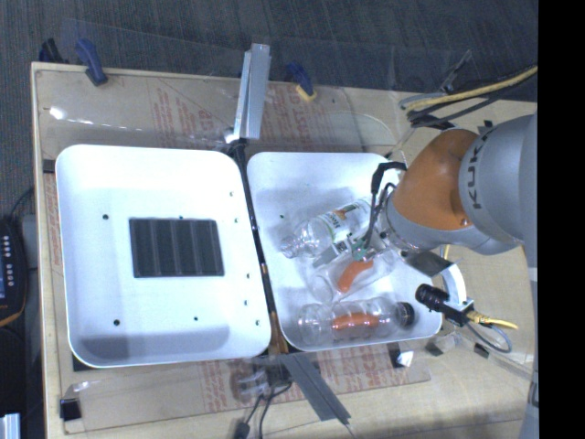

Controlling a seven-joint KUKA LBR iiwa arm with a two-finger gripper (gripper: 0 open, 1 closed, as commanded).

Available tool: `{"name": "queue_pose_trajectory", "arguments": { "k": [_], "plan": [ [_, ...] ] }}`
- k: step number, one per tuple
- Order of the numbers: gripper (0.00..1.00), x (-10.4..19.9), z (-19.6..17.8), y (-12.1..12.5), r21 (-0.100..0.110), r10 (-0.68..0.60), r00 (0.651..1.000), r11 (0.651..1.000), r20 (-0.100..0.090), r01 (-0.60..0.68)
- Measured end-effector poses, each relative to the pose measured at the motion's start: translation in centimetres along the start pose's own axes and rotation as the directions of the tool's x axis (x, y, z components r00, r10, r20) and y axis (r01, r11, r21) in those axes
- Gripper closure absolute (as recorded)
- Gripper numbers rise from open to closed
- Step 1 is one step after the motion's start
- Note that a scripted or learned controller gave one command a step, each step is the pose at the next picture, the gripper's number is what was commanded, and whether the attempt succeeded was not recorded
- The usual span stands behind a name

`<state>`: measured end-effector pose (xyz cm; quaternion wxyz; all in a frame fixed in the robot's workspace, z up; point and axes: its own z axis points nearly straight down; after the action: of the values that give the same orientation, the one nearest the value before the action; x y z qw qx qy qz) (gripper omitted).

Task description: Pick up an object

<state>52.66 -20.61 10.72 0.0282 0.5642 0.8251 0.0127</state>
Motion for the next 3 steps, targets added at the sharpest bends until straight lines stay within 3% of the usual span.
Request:
{"name": "queue_pose_trajectory", "arguments": {
  "k": [2, 3],
  "plan": [
    [0.00, 0.04, -0.08, -0.14, -0.003, -0.010, 1.000, 1.000, 0.003, 0.010],
    [0.00, -0.24, 0.38, 0.34, 0.014, -0.010, 1.000, 1.000, -0.009, 0.010]
  ]
}}
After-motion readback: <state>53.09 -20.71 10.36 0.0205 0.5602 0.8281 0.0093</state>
